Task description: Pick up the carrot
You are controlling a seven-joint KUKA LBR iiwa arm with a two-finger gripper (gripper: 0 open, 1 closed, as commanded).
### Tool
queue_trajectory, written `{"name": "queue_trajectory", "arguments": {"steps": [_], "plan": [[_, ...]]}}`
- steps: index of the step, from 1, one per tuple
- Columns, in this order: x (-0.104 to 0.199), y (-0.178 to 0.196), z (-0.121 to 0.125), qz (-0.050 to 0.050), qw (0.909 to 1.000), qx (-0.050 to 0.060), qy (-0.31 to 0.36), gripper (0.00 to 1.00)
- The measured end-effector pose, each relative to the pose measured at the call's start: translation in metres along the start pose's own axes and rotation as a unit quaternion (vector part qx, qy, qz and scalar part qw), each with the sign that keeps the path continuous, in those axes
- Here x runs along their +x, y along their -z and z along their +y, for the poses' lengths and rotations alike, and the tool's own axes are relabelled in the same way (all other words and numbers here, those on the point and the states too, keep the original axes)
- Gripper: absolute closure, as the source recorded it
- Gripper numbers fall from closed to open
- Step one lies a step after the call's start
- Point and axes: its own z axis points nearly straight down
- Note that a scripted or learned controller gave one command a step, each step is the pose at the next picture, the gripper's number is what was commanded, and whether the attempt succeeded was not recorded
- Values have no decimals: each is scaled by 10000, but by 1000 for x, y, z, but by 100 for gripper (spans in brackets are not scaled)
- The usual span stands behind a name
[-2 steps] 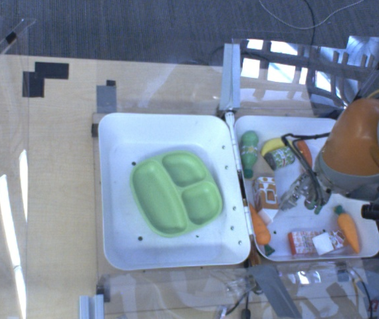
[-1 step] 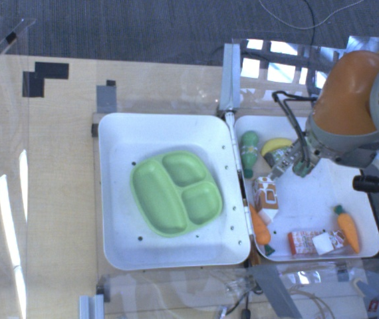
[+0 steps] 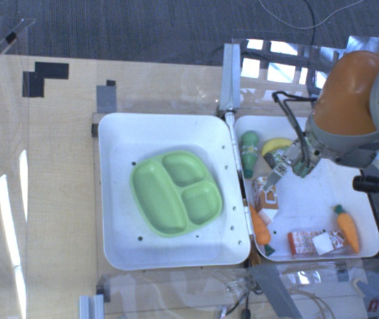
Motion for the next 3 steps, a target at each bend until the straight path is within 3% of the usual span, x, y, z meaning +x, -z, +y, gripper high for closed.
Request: {"name": "queue_trajectory", "arguments": {"steps": [1, 2, 3], "plan": [[-23, 0, 27, -4, 9997, -3, -239, 0], [-44, 2, 46, -7, 9932, -4, -1162, 0], [-19, -7, -19, 2, 9987, 3, 517, 0]]}}
